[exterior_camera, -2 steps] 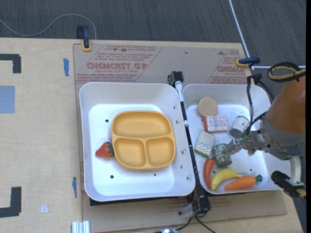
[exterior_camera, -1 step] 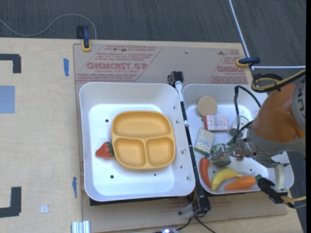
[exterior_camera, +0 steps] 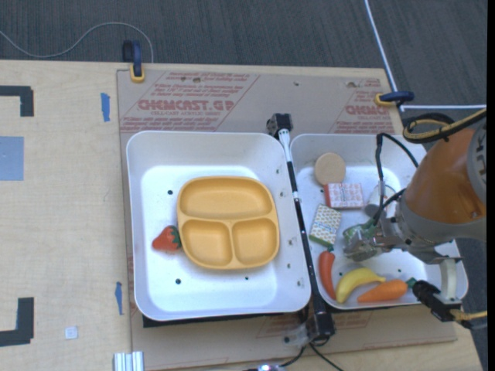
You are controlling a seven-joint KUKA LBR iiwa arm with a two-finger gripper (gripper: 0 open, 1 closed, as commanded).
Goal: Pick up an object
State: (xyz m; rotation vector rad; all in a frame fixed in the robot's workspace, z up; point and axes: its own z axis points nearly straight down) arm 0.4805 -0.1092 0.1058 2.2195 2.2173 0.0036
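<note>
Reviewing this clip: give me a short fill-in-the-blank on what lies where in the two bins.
1. The yellow divided plate lies in the ____ bin.
2. The strawberry rests beside the plate's ____ edge.
3. The banana lies between the red chili pepper and the ____.
4. The tool hangs over the ____ bin.

Missing words: left; left; carrot; right

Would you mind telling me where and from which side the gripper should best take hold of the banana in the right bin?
Probably at the banana's thick middle, coming from above with the fingers across its width. It lies flat and curved, with an orange carrot tight against its right end and a red chili near its left, so the ends leave little room.
</note>
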